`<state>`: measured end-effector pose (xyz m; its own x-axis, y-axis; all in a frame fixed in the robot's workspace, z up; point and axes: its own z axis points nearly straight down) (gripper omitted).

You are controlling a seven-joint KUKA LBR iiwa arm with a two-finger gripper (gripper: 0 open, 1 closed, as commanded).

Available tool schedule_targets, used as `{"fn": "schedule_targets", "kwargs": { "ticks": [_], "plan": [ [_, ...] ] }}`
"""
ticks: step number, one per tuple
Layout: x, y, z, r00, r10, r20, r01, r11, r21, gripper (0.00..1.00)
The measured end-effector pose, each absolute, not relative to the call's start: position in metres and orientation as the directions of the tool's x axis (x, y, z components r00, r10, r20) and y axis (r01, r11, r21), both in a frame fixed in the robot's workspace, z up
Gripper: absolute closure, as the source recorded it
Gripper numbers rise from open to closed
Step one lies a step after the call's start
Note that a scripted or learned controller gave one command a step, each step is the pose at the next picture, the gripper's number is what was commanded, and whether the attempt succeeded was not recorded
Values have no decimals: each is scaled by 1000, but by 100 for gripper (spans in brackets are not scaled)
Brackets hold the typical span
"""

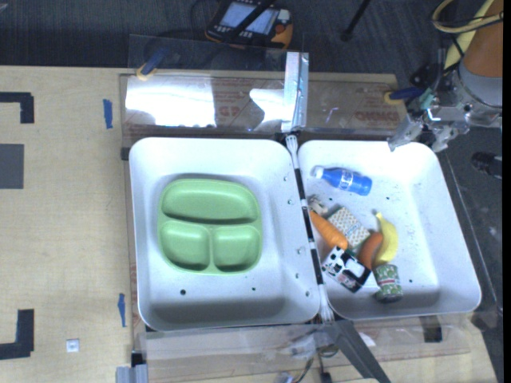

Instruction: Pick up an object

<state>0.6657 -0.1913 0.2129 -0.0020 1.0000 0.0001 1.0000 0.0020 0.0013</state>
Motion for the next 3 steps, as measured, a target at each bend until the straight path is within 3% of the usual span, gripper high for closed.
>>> {"fn": "schedule_targets", "kwargs": {
  "ticks": [1,2,3],
  "plan": [
    [635,-224,206,-205,979,-1,979,205,2,0],
    [593,-187,99,-407,913,-1,913,407,3,0],
    [538,-160,102,-543,840,0,840,543,2,0]
  ]
}}
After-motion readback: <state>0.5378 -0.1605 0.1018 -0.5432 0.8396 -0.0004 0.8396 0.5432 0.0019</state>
